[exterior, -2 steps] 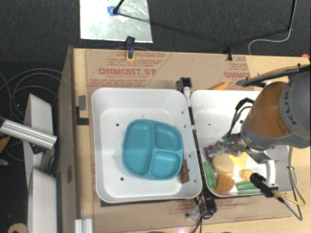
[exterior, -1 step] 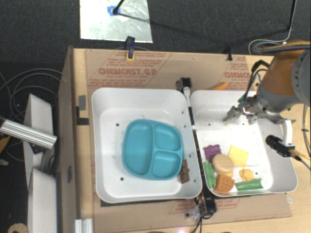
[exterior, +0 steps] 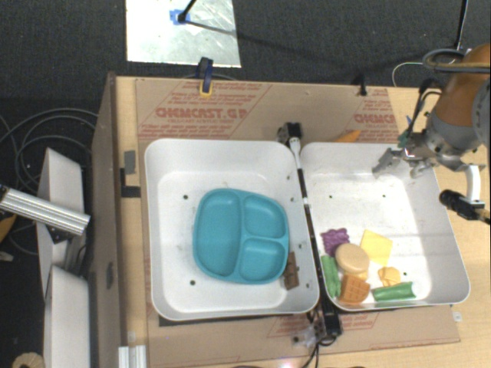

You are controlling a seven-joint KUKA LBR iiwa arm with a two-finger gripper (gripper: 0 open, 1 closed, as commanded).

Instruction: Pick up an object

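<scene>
Several toy foods lie bunched in the near part of the right bin: a purple grape bunch, a tan round bun, a yellow cheese slice, a waffle piece, a green pickle, a green pod and a small yellow-orange piece. My gripper hangs over the far right part of that bin, well apart from the pile, with nothing seen in it.
The left bin holds a teal divided plate and a small brown piece by its right wall. An orange object lies on the cardboard behind the right bin. Cables run at the far left.
</scene>
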